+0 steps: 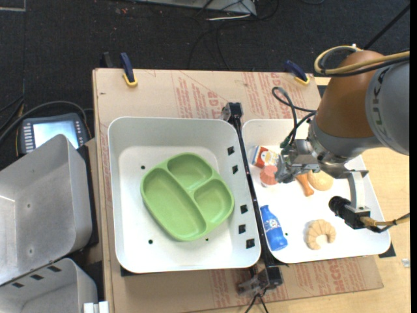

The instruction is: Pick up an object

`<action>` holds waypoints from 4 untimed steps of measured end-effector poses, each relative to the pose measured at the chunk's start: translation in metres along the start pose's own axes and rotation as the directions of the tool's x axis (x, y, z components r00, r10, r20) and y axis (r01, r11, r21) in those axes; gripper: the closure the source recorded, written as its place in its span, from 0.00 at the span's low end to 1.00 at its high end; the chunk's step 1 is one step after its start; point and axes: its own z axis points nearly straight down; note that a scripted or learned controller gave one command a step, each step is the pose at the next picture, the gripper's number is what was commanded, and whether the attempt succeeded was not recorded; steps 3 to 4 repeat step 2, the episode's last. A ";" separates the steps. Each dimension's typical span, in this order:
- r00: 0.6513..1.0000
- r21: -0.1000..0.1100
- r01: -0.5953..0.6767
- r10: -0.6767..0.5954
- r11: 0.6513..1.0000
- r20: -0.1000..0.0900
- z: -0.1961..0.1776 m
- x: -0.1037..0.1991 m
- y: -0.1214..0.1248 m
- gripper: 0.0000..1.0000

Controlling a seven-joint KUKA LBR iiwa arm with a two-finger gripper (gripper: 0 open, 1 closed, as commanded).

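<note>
Several items lie in the right bin (374,240), where the end effector (287,169) hangs low by the red piece (269,174), grip unreadable; approach step, next closing on that piece at its nine o'clock.

Left bin (124,194) white, holds a light green divided plate (187,195), plain, no pattern. Right bin (365,240) white too. In it: blue bottle (273,227) with white label marks, tan croissant (320,233), orange carrot-like piece (305,186), pale yellow-tan lump (320,181), red-pink item (269,174), small red and white carton (260,155). Tabletop (176,90) light brown board with faded red print. Clamps (128,70) blue and yellow. Arm (365,103) orange band, grey body. Tool (291,167) grey-silver metal. Floor (58,38) black, speckled.
</note>
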 end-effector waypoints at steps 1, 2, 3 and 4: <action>1.000 0.002 -0.002 0.002 1.000 0.000 0.002 0.062 0.000 1.00; 1.000 0.001 0.001 -0.001 1.000 0.000 0.007 0.117 0.006 1.00; 1.000 0.001 0.001 -0.001 1.000 0.000 0.007 0.117 0.006 1.00; 1.000 0.001 0.001 -0.001 1.000 0.000 0.007 0.117 0.006 1.00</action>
